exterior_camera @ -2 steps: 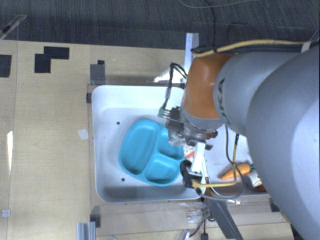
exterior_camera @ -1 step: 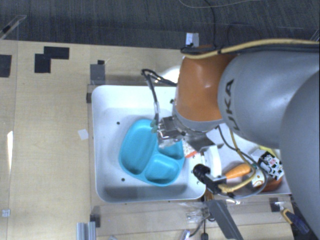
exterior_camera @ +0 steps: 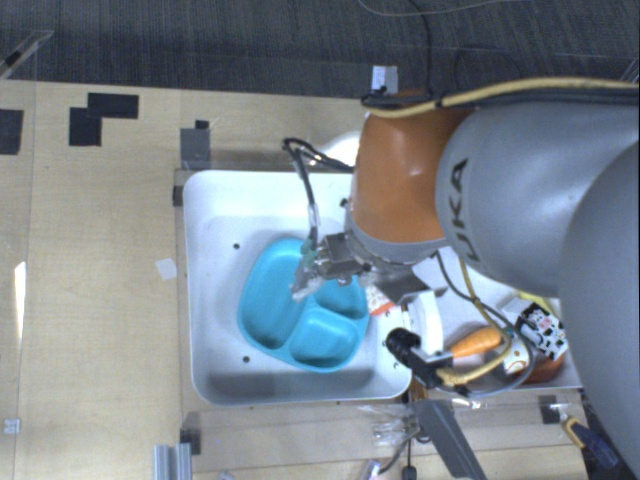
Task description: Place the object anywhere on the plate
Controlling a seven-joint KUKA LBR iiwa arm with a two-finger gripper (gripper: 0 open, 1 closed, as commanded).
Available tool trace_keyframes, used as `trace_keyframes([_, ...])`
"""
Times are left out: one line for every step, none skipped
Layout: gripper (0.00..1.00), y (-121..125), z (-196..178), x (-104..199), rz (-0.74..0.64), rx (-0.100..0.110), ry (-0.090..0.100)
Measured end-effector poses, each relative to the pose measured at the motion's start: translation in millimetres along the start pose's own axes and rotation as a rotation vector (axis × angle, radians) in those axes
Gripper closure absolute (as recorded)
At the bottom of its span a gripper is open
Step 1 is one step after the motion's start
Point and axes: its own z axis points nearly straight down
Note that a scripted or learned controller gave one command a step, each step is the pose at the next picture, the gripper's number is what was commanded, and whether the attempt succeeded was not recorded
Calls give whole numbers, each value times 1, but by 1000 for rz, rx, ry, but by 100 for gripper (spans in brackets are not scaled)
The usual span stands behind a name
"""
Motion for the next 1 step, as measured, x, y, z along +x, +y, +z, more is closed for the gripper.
trace_keyframes([0,51,82,-42,-55,4,-1])
